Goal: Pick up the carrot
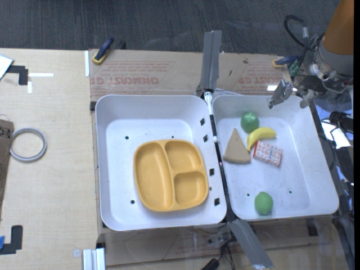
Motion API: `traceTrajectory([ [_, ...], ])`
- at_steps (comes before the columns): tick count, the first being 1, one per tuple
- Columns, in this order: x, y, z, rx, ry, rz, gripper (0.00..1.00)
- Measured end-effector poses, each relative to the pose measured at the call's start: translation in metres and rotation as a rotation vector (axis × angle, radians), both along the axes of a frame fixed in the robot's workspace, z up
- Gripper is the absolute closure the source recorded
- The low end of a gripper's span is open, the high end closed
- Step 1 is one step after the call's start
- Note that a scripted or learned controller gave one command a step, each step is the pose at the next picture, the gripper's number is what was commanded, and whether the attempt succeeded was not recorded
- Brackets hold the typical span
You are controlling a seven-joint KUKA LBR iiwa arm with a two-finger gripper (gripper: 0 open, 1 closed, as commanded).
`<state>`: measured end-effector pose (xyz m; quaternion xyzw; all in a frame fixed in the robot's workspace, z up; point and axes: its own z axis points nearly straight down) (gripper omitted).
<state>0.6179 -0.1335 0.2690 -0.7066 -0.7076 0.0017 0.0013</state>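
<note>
One tool [292, 96], spread & empty, at right bin's [306, 184] far rim; can't pick out carrot.

Dark grey carpet floor [169, 10], light wooden benchtop [50, 167], brown cardboard sheet [146, 72]

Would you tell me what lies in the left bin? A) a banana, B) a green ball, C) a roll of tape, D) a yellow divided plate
D: the yellow divided plate sits inside the left bin; the banana is in the right bin.
</note>
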Motion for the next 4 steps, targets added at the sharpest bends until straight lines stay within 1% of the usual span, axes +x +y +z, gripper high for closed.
traceTrajectory([
  [1, -0.046, 0.032, -0.074, 0.001, 0.000, 0.176, 0.00],
  [2, -0.015, 0.052, -0.079, 0.001, -0.003, 0.338, 0.00],
  [3, -0.058, 0.078, -0.079, 0.003, -0.001, 0.685, 0.00],
  [4, -0.057, 0.077, -0.071, 0.003, -0.001, 0.680, 1.00],
])
